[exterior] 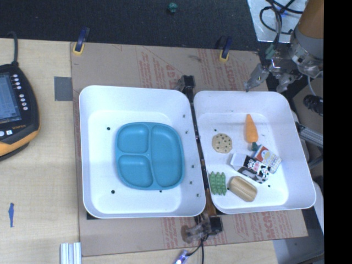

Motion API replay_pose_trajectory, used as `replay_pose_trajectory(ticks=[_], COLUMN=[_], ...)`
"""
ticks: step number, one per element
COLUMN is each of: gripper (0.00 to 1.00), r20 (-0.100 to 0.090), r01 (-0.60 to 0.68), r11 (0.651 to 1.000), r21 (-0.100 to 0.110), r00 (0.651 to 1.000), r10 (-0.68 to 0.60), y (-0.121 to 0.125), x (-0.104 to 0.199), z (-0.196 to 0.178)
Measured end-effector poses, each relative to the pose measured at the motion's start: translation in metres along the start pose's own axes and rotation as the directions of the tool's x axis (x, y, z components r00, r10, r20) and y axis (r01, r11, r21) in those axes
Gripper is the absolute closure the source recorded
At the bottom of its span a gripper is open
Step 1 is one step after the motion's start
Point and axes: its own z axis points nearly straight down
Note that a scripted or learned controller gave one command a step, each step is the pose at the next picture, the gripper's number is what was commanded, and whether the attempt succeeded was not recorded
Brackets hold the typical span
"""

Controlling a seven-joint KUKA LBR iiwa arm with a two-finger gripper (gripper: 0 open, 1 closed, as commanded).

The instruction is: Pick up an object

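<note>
The light wooden desk (44,191) carries a brown cardboard sheet (137,70) on which two shallow white bins sit side by side, touching along their inner rims. The left white bin (93,109) holds a blue three-compartment plastic plate (149,155) lying flat near its middle. The right white bin (294,164) holds all the small things. The grey arm with its orange band (313,12) hangs over the far right corner of that bin, and its pincer (269,78) hovers just beyond the bin's far rim with its two fingers spread apart and nothing between them. Of the things to pick, the orange carrot-shaped toy (251,127) lies nearest the pincer, its long axis running almost straight away from the camera, thin tip pointing toward the far rim. Just below it sits a small printed white-and-red box (259,163), tilted and touching a dark flat piece beside it. A tan wooden cylinder (242,188) lies near the front rim, long axis slanting down to the right, just beside a green ridged block (218,182). A round brown cookie (222,143) lies apart, left of the carrot. A black-and-orange handheld pendant (14,111) rests at the desk's left edge.
</note>
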Motion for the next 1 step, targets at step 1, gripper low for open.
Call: replay_pose_trajectory(ticks=[1], gripper=[0.00], r20=[0.001], r01=[-0.001], r11=[1.000], r21=[0.004], r00=[1.000], r10=[0.001], y=[0.0055], x=[-0.0461], z=[0.1310])
